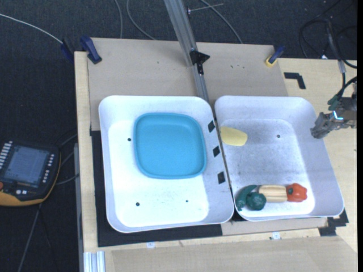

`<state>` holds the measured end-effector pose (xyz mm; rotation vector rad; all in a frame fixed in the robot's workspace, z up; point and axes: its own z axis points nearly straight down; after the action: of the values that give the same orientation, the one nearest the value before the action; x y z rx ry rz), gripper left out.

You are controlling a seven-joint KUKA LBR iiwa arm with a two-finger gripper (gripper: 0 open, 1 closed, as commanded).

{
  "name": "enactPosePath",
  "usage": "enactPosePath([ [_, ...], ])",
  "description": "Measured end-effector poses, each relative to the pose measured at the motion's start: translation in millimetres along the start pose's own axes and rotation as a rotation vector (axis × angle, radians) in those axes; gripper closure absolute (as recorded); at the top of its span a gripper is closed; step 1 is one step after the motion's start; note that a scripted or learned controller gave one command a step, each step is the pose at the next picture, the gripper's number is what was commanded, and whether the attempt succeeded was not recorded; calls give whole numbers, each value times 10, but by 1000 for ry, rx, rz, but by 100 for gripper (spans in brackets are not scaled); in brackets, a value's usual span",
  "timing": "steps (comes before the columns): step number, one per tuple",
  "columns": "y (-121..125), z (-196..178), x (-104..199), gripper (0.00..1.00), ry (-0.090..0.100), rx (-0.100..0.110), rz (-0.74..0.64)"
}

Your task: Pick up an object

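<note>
At the right edge of the frame, a little above mid-height, the gripper (324, 125) hangs over the right rim of the right bin (266, 105); it is small and blurred, so how its jaws stand cannot be told, and nothing can be seen in its hold. The right bin's floor looks scuffed grey. Along its lower wall lie three things in a row, touching: a dark green rounded object (250, 199) on the left, a tan stick-shaped piece (273, 193) in the middle, and a red piece (296, 192) on the right. A pale yellow object (233, 136) lies apart from them in the bin's upper left corner, against the wall shared with the other bin. The left bin (116, 174) holds a blue square plate (169, 145), set toward its upper right. A grey metal bar (180, 21) slants down from the top centre to the seam between the bins. At the far left, on the dark floor, rests a handheld control pendant (25, 171) with a screen; any lettering on it is too small to read. Blue clamps (89, 49) grip the bench's upper left corner.
</note>
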<state>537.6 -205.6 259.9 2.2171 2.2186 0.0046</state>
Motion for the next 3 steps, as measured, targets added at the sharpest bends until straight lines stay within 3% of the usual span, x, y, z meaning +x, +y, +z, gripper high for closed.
enactPosePath([
  [1,6,-296,-1,100,1,3,0],
  [3,4,-217,1086,100,3,5,-5],
])
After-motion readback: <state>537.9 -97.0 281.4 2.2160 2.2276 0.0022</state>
